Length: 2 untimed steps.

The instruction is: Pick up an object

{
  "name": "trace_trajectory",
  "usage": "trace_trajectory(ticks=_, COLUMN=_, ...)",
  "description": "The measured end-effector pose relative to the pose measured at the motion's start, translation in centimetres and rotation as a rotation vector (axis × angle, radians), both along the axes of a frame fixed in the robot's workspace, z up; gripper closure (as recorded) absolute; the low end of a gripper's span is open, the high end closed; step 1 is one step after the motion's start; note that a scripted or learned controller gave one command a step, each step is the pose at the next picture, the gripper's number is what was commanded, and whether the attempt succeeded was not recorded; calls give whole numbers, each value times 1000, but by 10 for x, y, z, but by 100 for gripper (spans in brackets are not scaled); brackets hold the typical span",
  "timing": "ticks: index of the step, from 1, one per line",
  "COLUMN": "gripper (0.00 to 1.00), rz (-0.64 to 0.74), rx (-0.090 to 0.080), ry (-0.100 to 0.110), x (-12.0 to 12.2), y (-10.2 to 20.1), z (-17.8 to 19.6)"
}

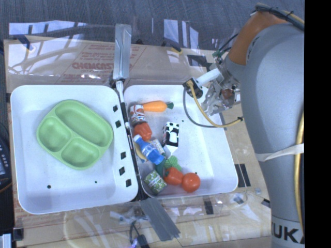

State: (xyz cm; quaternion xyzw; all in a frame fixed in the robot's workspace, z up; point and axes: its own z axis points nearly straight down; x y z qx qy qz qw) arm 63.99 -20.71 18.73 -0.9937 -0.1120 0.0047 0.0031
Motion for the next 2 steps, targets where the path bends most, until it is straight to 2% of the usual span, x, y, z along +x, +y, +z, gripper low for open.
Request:
trace_trajectory(ticks=1, gripper=100, rz=-16, rx=-4, ry=-12, x=-29, y=2, z=147)
trace_trajectory(ticks=2, gripper=100, rz=-9, rx=0, ry=0, x=4, y=-1, z=12)
